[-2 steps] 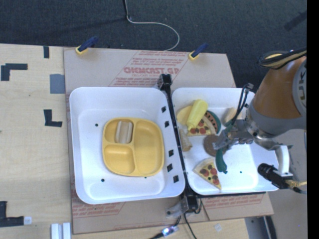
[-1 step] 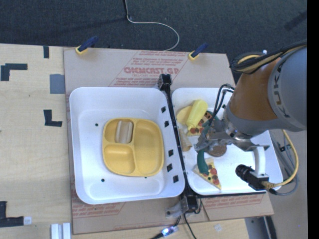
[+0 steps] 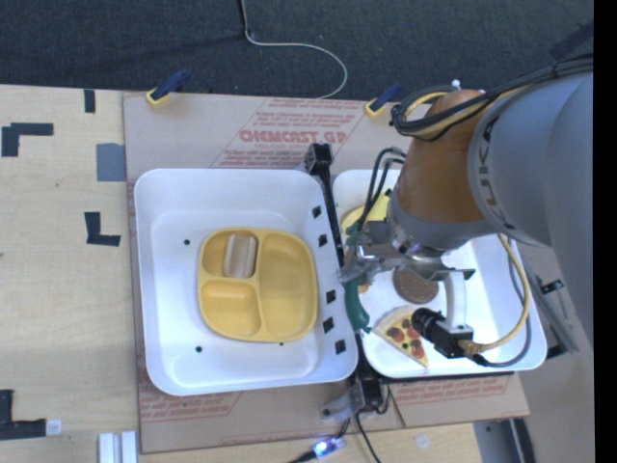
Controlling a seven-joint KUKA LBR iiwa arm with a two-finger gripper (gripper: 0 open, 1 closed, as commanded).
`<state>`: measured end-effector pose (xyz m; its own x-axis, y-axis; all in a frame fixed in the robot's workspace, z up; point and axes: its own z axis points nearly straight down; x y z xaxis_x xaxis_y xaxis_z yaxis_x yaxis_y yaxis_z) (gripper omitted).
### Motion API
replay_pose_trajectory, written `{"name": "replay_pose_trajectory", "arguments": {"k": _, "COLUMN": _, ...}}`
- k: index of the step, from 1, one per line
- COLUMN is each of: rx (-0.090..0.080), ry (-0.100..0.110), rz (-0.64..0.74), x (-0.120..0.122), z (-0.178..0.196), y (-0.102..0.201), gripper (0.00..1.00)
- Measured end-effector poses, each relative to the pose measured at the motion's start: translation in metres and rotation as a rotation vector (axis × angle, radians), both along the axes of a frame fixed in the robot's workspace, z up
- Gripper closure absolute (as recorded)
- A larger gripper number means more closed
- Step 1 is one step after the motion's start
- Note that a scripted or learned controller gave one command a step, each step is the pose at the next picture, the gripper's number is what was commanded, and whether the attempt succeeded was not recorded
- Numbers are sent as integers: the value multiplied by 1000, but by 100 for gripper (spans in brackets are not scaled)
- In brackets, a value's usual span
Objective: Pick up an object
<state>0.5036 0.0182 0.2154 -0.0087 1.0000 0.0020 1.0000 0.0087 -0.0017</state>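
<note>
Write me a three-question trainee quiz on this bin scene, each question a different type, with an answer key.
1. True or false: the yellow divided plate lies in the left bin.
2. Multiple choice: where is the pizza slice?
A. on the yellow plate
B. in the right bin, near its front edge
C. on the cardboard outside the bins
3. Fill in: the pale cylinder rests in the plate's rear-left ____.

Key: 1 true; 2 B; 3 compartment.
</note>
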Motion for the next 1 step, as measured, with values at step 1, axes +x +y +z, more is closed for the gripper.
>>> {"name": "replay_pose_trajectory", "arguments": {"k": 1, "rx": -1, "ry": 0, "rz": -1, "x": 5, "z": 14, "y": 59, "gripper": 100}}
